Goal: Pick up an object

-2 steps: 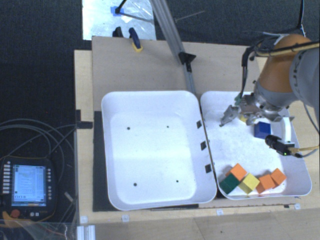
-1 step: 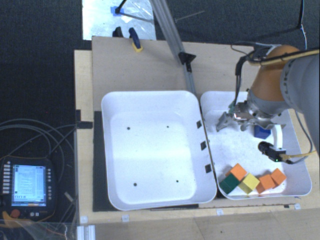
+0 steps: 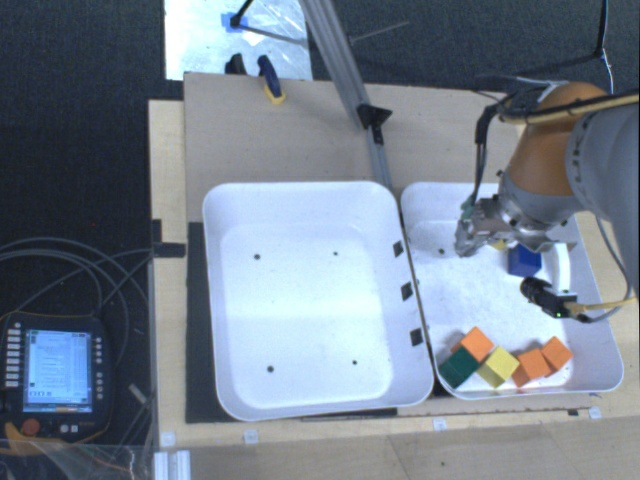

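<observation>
The gripper (image 3: 470,236) hangs over the right bin (image 3: 432,268), near its far left corner; whether it is clenched or released, I cannot tell. Five blocks sit along that bin's near edge: three orange (image 3: 477,343), one green (image 3: 459,368), one yellow (image 3: 497,367). One blue block (image 3: 523,261) lies just beside the wrist. The left bin (image 3: 305,298) adjoins.

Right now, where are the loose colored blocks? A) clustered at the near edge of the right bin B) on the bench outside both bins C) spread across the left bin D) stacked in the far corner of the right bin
A: the orange, green and yellow blocks sit bunched along the near edge of the right bin; the left bin shows just bare white floor.
</observation>
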Controlling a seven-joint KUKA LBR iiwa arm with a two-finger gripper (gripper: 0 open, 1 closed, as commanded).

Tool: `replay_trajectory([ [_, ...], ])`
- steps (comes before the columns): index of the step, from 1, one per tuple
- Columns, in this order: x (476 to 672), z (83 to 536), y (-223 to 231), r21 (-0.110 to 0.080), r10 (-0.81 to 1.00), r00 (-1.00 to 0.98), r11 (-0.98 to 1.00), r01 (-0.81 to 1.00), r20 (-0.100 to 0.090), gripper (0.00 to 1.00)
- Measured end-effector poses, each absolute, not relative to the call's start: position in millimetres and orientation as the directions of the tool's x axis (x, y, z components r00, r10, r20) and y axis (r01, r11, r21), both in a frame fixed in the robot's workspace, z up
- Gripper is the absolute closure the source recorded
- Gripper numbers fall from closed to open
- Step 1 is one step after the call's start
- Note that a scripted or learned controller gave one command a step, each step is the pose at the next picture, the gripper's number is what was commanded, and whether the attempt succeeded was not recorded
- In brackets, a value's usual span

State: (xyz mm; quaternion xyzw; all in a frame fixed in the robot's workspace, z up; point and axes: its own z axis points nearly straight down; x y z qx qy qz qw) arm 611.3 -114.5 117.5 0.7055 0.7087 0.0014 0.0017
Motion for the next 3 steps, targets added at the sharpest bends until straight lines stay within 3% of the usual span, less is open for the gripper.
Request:
replay_trajectory([
  [2,620.9,231.8,-115.1,0.008,1.0,-0.006,0.006,1.0,-0.001,1.0],
  [3,621.8,226.3,-115.2,0.003,1.0,-0.005,0.005,1.0,-0.001,1.0],
])
